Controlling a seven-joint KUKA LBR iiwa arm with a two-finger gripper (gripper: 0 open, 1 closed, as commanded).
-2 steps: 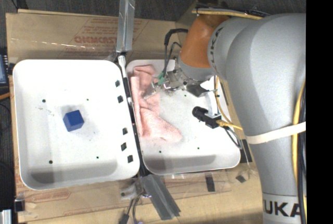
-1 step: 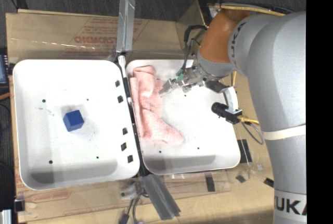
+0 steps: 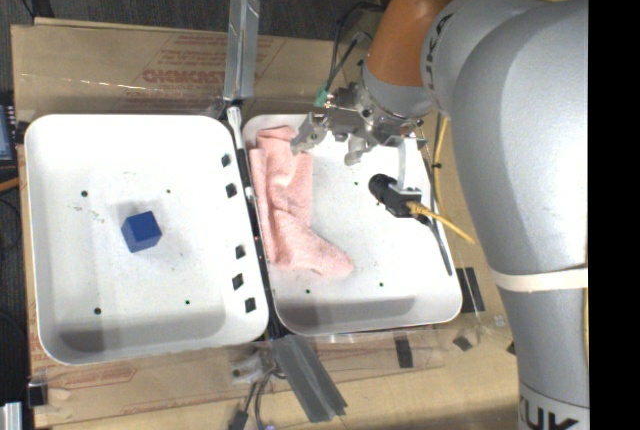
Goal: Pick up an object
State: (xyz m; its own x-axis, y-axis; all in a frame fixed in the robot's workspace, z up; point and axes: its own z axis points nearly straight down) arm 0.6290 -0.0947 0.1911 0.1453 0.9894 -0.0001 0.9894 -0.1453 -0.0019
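One end effector [image 3: 328, 146] (grip state unclear) hangs over the pink cloth [image 3: 290, 213]; arm hides the right bin's [image 3: 400, 303] corner.

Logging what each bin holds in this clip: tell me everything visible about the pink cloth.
The pink cloth looks like soft towelling, pale pink, crumpled into a long strip. It lies flat in the right bin, running along that bin's left wall from the far corner towards the middle, its near end widening into a rounded flap. Its far end sits beside the end effector; whether they touch cannot be told.
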